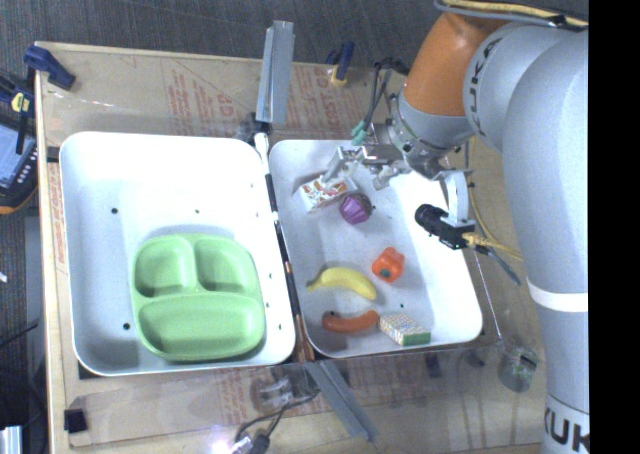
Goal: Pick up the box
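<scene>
the box point(404, 329) sits in the right bin point(455, 287), down at the near edge close to the front right corner, just beside a sausage point(351, 321) on its left. it looks like a small carton with a pale top and a green side, lying flat. i'd guess it is light and fairly stiff, cardboard that would dent if squeezed hard, with smooth printed faces that may slip a little. its long axis runs roughly left to right across the bin, tilted so the right end dips slightly toward the front wall. the sensible hold, to my eye, is across the short width, fingers on the two long sides near the middle, though the bin wall right behind it leaves little room on that side.

the gripper point(362, 164) is well apart from it, up at the far end of the same bin, hovering near a small packet point(324, 191) and a purple fruit point(354, 208). i cannot tell how its jaws stand from here; the metal parts blur together, and nothing is clearly held. a banana point(345, 281) and an orange pepper point(388, 264) lie between it and the box. the left bin point(100, 172) holds a green tray point(198, 299).
</scene>
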Motion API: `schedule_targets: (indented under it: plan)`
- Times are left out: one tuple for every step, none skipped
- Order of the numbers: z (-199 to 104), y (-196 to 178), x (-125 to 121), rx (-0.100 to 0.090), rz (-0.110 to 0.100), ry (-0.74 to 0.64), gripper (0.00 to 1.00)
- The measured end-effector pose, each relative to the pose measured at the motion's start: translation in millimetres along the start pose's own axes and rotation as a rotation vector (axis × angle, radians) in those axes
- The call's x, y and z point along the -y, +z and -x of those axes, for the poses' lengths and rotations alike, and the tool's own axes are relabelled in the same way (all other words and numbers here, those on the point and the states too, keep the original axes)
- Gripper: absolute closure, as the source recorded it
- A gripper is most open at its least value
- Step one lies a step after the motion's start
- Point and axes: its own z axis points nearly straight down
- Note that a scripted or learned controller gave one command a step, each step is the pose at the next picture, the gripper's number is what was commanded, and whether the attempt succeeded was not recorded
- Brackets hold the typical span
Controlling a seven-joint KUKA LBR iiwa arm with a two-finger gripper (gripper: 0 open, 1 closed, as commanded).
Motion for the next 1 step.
schedule_targets:
  plan:
    - [39.8, 107.8, 31.9, 0.001, 0.0, 0.009, 0.0]
